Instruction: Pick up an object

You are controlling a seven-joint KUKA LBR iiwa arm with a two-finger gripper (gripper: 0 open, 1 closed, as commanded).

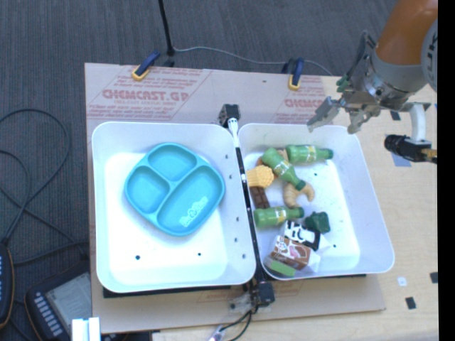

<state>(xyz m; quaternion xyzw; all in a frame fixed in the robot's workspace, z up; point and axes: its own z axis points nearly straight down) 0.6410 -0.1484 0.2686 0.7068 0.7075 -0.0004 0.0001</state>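
**Gripper poised above the far edge of the right bin, nothing picked yet**

The gripper [340, 118] hangs over the far edge of the right bin [370, 190], its two fingers spread wide with nothing between them. That spread suits a descent onto a toy, not a carry, so I judge the pick has not begun.

The candidates are all crowded toward the right bin's left wall, beside the divider where the two bins meet. A green bottle [309, 153] lies on its side nearest the far edge, and a second green bottle [280, 166] lies slantwise just beside it, touching a yellow corn cob [260, 177]. A tan curved piece [297, 186] sits between them and a third green bottle [276, 216] nearer the middle. A dark green piece [317, 222] and a brown-and-white carton [293, 250] fill the near left corner.

They lie flat because they were tipped in loose; the first bottle stands a little apart and closest to the gripper, likely the easiest target.

The left bin [114, 212] carries a blue divided plate [174, 188] at its centre, well apart from the gripper
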